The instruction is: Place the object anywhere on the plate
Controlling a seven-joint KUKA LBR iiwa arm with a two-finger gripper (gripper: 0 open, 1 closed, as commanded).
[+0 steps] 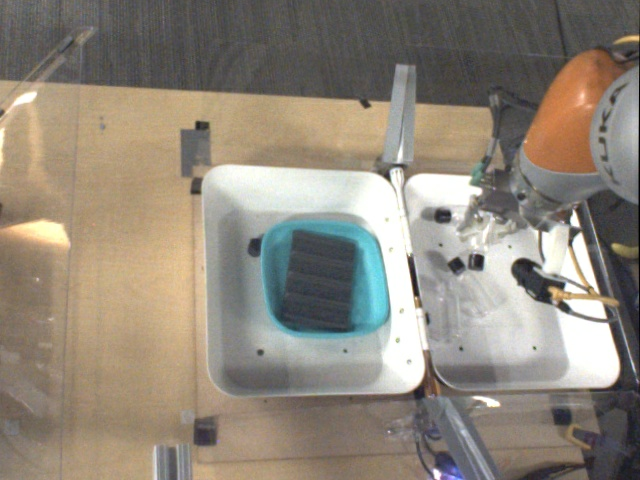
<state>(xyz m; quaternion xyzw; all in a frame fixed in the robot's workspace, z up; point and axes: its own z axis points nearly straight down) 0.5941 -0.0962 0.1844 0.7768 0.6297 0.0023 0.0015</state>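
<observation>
Dark grey ribbed rectangular block [320, 278] flat on teal plastic plate [372, 290], well apart from pincer [487, 220], in the bin next over.
Probably light, stiff and rubbery; best pinched across the narrow width, along a rib. Cannot tell whether pincer spread or pressed together. Small black pieces [456, 264] just beside pincer in shallow white bin [520, 353]; bin walls between pincer and plate.

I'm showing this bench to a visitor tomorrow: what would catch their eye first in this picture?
The turquoise plate in the left bin stands out most, with a dark ribbed block lying on it. Next comes the arm's orange band at the upper right, with the tool hanging over the right bin, where a few small black pieces lie scattered.
</observation>
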